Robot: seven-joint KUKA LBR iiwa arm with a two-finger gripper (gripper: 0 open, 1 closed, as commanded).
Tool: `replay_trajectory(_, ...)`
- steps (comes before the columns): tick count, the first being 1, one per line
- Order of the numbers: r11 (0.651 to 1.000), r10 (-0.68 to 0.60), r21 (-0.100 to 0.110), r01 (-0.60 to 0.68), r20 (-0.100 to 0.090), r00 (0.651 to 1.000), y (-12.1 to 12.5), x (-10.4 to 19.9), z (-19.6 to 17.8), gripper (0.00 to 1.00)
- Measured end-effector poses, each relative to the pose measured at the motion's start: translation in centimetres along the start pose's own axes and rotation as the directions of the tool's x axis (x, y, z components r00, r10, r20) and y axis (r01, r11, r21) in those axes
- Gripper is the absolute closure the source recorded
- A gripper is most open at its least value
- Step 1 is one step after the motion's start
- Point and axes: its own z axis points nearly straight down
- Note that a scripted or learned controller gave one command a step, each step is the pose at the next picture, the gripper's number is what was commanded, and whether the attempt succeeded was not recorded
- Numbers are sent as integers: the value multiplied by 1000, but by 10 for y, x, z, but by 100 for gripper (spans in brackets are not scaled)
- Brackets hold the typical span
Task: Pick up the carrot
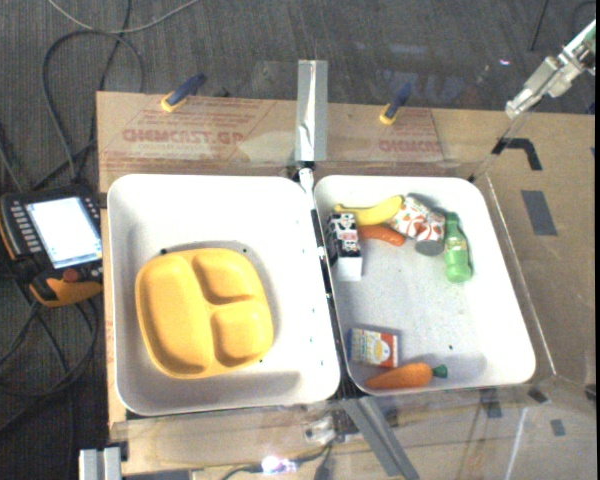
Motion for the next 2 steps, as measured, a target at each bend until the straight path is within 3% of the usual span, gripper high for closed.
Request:
replay_trajectory(1, 965, -264, -1, 264, -1, 965, 8, 15, 0, 0)
replay_trajectory(2, 924, -383, -2, 383, -1, 924, -11, 6, 8, 0)
